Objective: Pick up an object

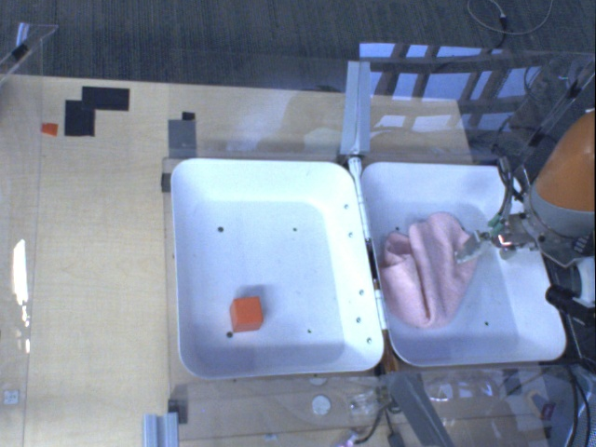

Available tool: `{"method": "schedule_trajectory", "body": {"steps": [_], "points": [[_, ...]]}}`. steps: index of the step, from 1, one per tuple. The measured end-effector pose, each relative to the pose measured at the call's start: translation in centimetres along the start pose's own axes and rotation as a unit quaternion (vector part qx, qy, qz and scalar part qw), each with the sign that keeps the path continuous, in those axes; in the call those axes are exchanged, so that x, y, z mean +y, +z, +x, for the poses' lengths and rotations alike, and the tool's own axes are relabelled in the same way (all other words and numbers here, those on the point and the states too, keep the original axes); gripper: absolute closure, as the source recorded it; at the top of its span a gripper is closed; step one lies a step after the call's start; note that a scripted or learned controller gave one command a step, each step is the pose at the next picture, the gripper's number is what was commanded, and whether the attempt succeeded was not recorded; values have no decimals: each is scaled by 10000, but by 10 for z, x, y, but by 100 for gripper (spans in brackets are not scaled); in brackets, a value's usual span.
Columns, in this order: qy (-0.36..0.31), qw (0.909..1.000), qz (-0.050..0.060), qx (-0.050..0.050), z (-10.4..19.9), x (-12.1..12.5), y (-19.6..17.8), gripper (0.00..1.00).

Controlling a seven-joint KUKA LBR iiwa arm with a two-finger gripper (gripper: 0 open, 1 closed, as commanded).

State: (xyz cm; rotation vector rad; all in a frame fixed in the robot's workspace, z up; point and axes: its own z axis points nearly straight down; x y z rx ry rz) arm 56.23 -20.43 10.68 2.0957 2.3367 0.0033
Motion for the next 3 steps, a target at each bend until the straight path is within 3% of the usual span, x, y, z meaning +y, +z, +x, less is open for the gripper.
{"method": "schedule_trajectory", "body": {"steps": [1,2,3], "points": [[-334,9994,-43,-16,23,24,16,0],[-1176,9930,-49,-22,26,96,17,0],[-1672,9859,-53,-23,57,64,16,0]]}}
